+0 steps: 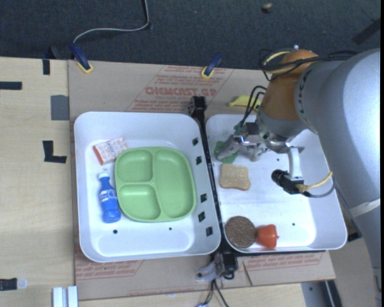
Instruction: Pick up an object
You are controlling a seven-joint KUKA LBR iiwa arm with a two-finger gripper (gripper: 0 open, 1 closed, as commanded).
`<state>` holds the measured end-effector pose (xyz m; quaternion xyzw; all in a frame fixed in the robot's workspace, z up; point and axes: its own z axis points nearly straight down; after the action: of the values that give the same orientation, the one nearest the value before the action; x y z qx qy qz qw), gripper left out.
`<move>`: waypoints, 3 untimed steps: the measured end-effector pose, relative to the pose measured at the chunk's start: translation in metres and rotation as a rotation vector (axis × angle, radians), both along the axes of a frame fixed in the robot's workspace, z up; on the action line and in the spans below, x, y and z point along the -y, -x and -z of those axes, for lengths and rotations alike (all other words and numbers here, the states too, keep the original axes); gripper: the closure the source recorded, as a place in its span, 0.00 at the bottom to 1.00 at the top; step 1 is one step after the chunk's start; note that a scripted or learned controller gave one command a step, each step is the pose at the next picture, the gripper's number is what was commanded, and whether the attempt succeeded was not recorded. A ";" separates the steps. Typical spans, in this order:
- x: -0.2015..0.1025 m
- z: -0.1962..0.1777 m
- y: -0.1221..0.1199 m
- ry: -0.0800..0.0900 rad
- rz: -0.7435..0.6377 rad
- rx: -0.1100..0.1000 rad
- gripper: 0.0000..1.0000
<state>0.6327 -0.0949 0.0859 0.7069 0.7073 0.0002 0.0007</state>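
Where end effector [232,147] hovers, bread slice [235,177] below.

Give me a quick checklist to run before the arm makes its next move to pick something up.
1. Gripper is over the right bin: ok.
2. Something is held between the fingers: cannot tell, the view is too cluttered there.
3. Nearest target, the slice of bread, lies flat just below the gripper, apart from other things: ok.
4. Brown round disc and red tomato-like piece sit side by side at the near wall, tight for a grasp: not ok.
5. Cable loops over the right bin near the wrist, a possible snag: not ok.
6. Green plate and blue bottle are in the left bin, out of the way: ok.
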 end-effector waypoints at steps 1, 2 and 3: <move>0.004 0.001 -0.036 0.000 -0.002 0.001 0.00; 0.001 0.000 -0.004 0.001 0.000 0.001 0.00; 0.001 0.001 -0.036 0.000 -0.001 0.001 0.00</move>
<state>0.6690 -0.0957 0.0854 0.7066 0.7076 0.0006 0.0011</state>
